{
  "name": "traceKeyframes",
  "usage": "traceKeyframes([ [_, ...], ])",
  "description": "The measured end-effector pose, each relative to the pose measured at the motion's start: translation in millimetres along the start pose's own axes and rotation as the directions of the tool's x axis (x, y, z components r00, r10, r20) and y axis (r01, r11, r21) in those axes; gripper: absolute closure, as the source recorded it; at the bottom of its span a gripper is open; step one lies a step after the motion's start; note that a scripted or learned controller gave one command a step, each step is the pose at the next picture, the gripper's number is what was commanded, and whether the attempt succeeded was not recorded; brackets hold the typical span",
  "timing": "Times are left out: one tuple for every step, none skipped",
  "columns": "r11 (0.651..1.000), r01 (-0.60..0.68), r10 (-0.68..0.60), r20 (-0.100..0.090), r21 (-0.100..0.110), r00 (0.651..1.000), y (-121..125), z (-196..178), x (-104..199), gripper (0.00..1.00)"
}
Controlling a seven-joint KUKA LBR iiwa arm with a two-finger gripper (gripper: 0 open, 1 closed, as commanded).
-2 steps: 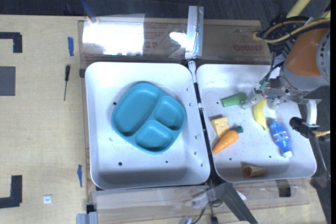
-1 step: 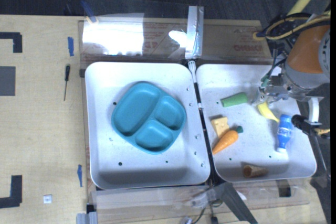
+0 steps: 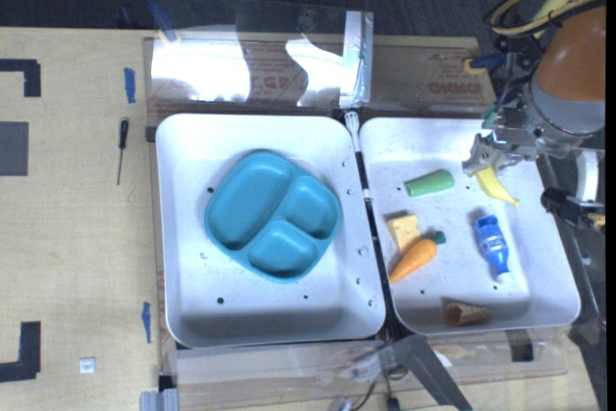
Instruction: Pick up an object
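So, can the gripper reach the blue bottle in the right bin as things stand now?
Probably yes. The blue bottle lies alone in the right bin, apart from the banana and carrot. The gripper hangs just above the banana, with nothing between.

Left bin (image 3: 183, 207): holding a blue divided plate (image 3: 273, 215).
Bench (image 3: 67, 236): bearing black corner marks.
Behind bins: a clear sheet (image 3: 255, 58), possibly plastic, is glaring.
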State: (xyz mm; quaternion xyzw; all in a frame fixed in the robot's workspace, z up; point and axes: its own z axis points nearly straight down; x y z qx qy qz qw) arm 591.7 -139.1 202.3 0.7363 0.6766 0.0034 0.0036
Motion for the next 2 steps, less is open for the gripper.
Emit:
traceKeyframes([
  [0.998, -0.070, 0.070, 0.002, 0.007, 0.998, -19.0, 106.8, -5.5, 1.00],
  [0.981, -0.196, 0.196, -0.002, 0.005, 0.981, -39.4, 14.8, 95.4, 1.00],
])
